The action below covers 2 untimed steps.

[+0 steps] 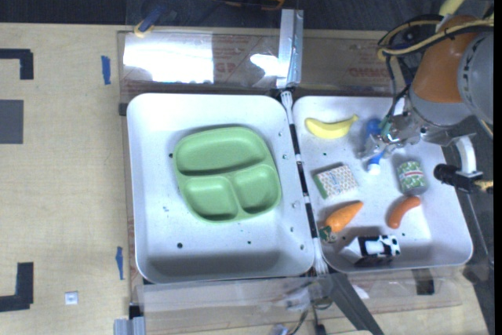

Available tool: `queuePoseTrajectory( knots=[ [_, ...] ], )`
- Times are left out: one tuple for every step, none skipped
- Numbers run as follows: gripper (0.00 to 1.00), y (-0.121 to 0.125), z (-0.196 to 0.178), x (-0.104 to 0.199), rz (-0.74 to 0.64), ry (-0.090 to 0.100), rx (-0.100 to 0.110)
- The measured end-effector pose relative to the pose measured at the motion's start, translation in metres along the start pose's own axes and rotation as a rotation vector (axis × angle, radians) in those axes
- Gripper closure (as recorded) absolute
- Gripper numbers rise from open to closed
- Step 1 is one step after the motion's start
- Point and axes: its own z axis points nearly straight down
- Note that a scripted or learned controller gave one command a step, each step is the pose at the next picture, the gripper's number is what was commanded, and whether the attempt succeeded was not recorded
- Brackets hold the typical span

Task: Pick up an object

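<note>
The right bin [451, 247] holds several small objects. A yellow banana [329, 126] lies at its back left. Beside the banana is a small blue and white object [372, 149], and my gripper [388, 133] is low over it at the bin's back, touching or just above it. A patterned packet [336, 180] lies near the bin's left wall. An orange carrot [343, 216] and a black and white toy [380, 245] lie toward the front. A green-labelled can [410, 175] and an orange sausage shape [403, 210] lie to the right of the middle.
The left bin [149, 129] holds a green divided plate [227, 171]. The arm's orange band [439, 71] and grey body overhang the right bin's back right corner. A clear sheet and metal bar [290, 47] stand behind the bins.
</note>
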Motion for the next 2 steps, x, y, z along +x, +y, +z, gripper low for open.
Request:
queuePoseTrajectory(
  knots=[
    [1.0, -0.015, -0.002, -0.026, 0.253, 0.006, -0.026],
    [1.0, 0.014, 0.0, 0.022, 0.085, 0.007, 0.021]
  ],
)
